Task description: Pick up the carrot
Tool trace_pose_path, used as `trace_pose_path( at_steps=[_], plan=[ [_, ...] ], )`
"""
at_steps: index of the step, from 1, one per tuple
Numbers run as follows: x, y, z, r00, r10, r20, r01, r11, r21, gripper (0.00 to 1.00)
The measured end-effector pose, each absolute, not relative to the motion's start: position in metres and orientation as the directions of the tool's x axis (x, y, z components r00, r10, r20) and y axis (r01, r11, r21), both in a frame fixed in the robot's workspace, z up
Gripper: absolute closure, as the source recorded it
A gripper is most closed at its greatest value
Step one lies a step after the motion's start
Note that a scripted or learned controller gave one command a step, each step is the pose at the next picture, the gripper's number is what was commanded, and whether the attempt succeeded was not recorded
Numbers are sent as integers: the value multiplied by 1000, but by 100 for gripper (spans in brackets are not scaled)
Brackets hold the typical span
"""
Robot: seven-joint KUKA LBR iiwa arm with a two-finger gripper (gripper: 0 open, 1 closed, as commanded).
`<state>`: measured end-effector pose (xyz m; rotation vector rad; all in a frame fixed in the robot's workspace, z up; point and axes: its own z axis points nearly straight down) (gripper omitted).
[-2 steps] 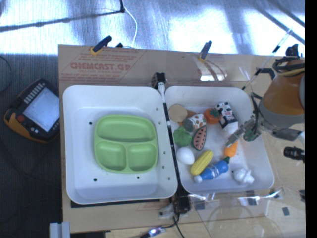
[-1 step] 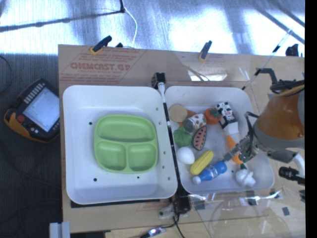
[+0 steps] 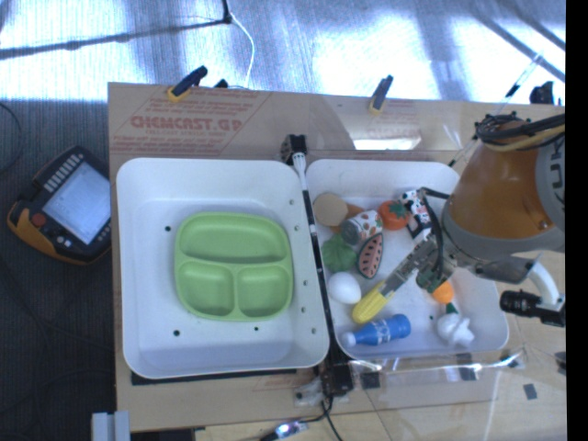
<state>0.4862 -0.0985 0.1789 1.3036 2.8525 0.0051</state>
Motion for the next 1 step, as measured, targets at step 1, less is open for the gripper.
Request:
trace_pose_path(
  at_steps=[1],
  plan=[
    [522, -166, 140, -983, 185, -3, 185, 983, 0, 100]
  ],
)
